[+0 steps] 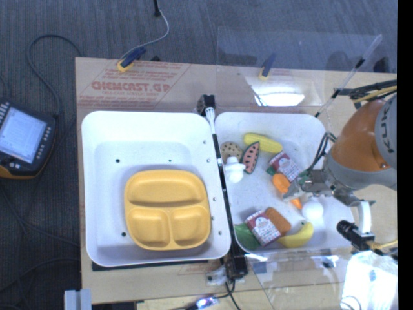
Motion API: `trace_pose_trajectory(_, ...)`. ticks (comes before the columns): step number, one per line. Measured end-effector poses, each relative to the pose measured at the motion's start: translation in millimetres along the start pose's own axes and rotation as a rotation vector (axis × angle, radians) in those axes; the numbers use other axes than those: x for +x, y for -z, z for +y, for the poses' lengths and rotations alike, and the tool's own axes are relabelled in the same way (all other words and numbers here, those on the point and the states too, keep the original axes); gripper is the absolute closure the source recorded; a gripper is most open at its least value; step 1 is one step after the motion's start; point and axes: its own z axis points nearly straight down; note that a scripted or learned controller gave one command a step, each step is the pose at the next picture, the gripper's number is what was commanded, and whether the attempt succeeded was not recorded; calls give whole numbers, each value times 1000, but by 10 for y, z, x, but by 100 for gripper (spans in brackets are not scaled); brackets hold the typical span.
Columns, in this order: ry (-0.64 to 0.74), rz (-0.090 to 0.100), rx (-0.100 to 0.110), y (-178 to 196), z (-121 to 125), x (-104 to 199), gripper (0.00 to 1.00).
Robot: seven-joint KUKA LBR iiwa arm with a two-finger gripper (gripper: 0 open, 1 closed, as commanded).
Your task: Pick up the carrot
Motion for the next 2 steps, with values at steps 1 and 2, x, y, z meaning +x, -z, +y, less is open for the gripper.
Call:
trace_pose_trajectory(1, -225, 8, 20, 605, 8, 215, 100)
trace_pose_trajectory(2, -422, 8, 27, 783, -261, 718, 100)
